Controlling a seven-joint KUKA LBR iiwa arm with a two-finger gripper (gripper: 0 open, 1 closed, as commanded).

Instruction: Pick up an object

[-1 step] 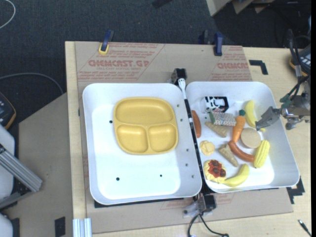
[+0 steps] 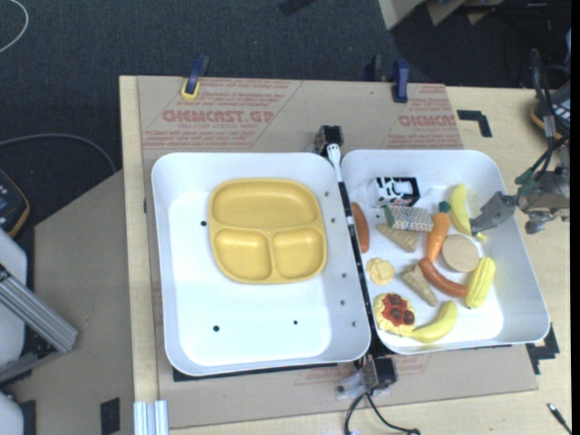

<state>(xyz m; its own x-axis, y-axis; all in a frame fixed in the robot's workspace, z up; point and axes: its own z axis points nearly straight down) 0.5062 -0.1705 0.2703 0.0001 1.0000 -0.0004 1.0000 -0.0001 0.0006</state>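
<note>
- Nearest the camera, in the right bin [image 2: 521, 284]: a curved banana [image 2: 435, 323] along the front wall, touching a small round pizza [image 2: 395, 309] with red topping just to its left.
- Behind those: a hot dog sausage [image 2: 440, 280] lying aslant, a beige wedge [image 2: 419, 284] beside it, a pale yellow lump [image 2: 381, 269] to the left, and a corn cob [image 2: 479, 280] to the right.
- Mid bin: a round cream disc [image 2: 459, 253] between the corn cob and a carrot [image 2: 438, 234]; a tan wedge [image 2: 400, 236] to the carrot's left; a red-orange sausage [image 2: 362, 227] close to the bin's left wall.
- Farther back: a grey ridged piece [image 2: 409, 216], a black-and-white card [image 2: 397, 188], and a second banana [image 2: 460, 208] standing roughly lengthwise.
- Left bin [image 2: 177, 270]: a yellow three-compartment tray [image 2: 267, 229], sitting toward the far half.
- Gripper [image 2: 488, 216]: reaches in from the right edge, over the right side of the right bin, tip just beside the second banana. No object is visible between its fingers; cannot tell whether the pincer is open or closed.
- Far side: bench board [image 2: 272, 107] with red print, a yellow clamp [image 2: 192, 82] and a blue clamp [image 2: 400, 78] on its back edge.
</note>
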